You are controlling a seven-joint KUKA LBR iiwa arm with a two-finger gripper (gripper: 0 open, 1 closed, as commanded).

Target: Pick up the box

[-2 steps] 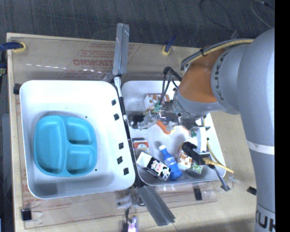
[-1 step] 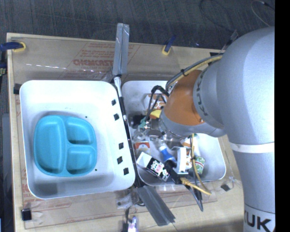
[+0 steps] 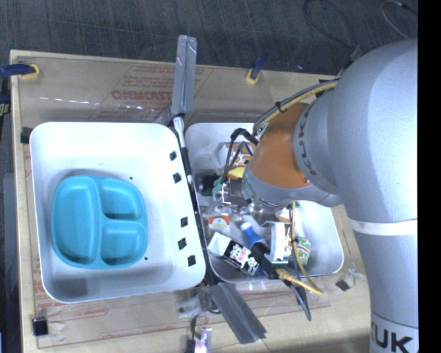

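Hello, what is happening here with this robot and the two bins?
The grey arm reaches down into the right bin, which holds a heap of small items, among them a small white box near the front. The gripper is hidden under the wrist, so a grasp cannot be confirmed. The left bin holds a blue divided tray.

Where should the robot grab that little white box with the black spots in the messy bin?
Probably across its two short sides, coming straight down from above. The box lies flat and tilted near the front wall of the right bin, with its top face showing. Other small things crowd close around it, so a sideways approach would likely bump them. How deep it sits is hard to tell.
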